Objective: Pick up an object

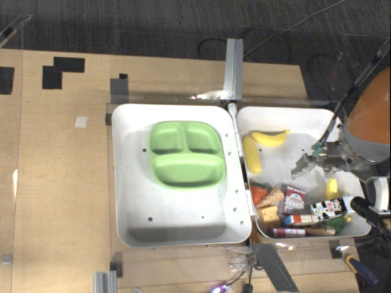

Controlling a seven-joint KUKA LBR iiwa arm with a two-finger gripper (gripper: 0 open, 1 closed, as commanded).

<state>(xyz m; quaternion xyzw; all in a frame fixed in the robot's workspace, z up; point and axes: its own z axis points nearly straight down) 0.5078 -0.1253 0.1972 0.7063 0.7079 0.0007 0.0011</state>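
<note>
Now | gripper (303, 163) slightly parted; holds nothing; over right bin (305, 118)

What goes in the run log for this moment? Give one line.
gripper: over right bin, nothing visibly held | banana, corn: left of it | left bin: green tray

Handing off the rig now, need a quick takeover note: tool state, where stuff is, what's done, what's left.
Tool: over the right bin, above bare floor, fingers apart, nothing between them.
Right bin: banana and corn cob at the far-left side; a pile of small packets and boxes along the near edge; a small yellow item beside the wrist.
Left bin: green divided tray.
Done: no pick yet.
Left: choose an object, close on it, lift.
</note>
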